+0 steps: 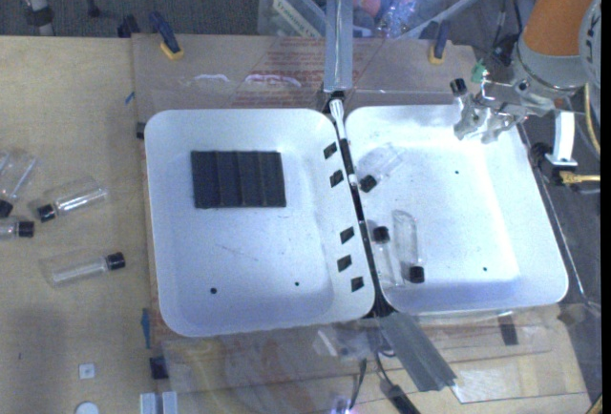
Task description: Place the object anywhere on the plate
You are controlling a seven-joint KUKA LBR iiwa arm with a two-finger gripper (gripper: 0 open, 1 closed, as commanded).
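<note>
Hand (484,119) hovers over the right bin's (496,280) far corner, grip unreadable; vials (405,238) lie untouched, dark plate (239,178) bare.

Dark ribbed plate (239,178) lies flat in left bin, well left of my jaws. Clear vials w/ black caps (406,245) lie in right bin, below-left of them.
</note>
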